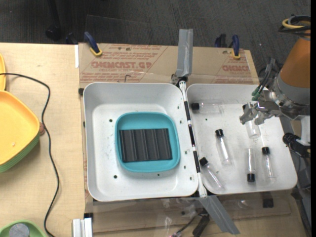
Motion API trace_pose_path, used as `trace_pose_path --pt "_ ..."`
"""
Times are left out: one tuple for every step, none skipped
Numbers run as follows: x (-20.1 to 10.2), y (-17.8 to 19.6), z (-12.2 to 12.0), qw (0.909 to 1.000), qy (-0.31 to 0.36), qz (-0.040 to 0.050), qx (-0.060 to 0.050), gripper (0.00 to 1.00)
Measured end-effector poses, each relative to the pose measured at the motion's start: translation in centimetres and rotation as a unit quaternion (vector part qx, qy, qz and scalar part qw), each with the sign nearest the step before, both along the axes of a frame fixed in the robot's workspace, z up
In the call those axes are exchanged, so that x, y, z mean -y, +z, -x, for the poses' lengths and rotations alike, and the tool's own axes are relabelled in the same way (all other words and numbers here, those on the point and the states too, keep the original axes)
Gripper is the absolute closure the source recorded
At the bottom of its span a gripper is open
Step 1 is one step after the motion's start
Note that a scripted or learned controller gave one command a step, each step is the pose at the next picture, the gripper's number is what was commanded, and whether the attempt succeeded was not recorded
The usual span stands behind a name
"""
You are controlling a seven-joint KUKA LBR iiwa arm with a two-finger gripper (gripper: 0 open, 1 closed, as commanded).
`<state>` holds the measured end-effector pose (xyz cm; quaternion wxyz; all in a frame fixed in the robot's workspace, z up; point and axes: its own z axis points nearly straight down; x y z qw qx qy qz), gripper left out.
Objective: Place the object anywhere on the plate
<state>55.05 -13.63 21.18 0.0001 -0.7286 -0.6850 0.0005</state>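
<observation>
1. Several clear vials with black caps lie scattered in the right bin (291,179); any of them could be the object to move. One (222,145) lies near the middle, a pair lies side by side toward the near right, (251,166) and (267,163), one (210,173) sits by the near left corner against the divider, and one (206,106) rests along the far wall.
2. The gripper (253,116) hangs over the far right part of that bin, with another clear vial (253,129) just below it. Whether the claw is spread, pressed together or pinching that vial cannot be told from this slanted view.
3. The step in hand looks like the pick; nothing lies on the plate yet.
4. The plate (123,169) is the teal dish with a dark ribbed insert, sitting in the middle of the left bin (96,132), well apart from the gripper.
5. The next move calls for a sure hold on one vial, a lift clear of the bin walls, and a carry leftward across the divider (190,132) between the bins.
6. Likely troubles: the vials are smooth and round, so one may roll or slip; the paired ones lie close enough to be nudged together.
7. Around the bench are a yellow dish (17,127) at left, a black cable (49,132), cardboard (133,63) with clamps behind the bins.
</observation>
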Motion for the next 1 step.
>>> trace_pose_path --pt "0.01 0.01 0.0 1.0 0.0 0.0001 0.0 0.0"
